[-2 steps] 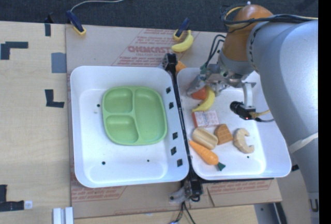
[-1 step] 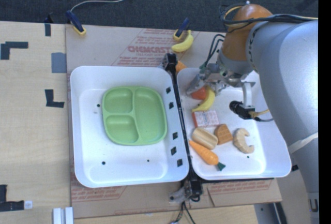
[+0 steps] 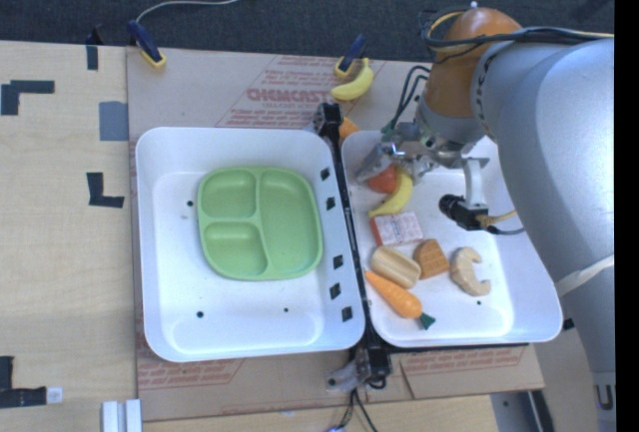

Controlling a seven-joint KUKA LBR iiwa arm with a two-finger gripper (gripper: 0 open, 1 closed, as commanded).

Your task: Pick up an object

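Note:
My gripper (image 3: pixel 391 157) is low over the far left corner of the right bin (image 3: pixel 519 295). Right beneath and in front of it lie a red toy piece (image 3: pixel 380 182) and a yellow banana (image 3: pixel 395 198), so close to the gripper that contact cannot be judged. Nearer the front of that bin lie a pink-and-white card (image 3: pixel 398 228), a hot dog bun (image 3: pixel 394 267), a brown bread piece (image 3: pixel 432 258), a carrot (image 3: pixel 398 299) and a pale croissant (image 3: pixel 469 271). Nothing is seen lifted off the bin floor.
The left bin (image 3: pixel 170 310) holds a green divided plate (image 3: pixel 260 223). A black divider (image 3: pixel 340 211) runs between the bins. Yellow clamps (image 3: pixel 351 79) sit on the cardboard behind the bins. A black cable part (image 3: pixel 461 211) hangs by the wrist over the right bin.

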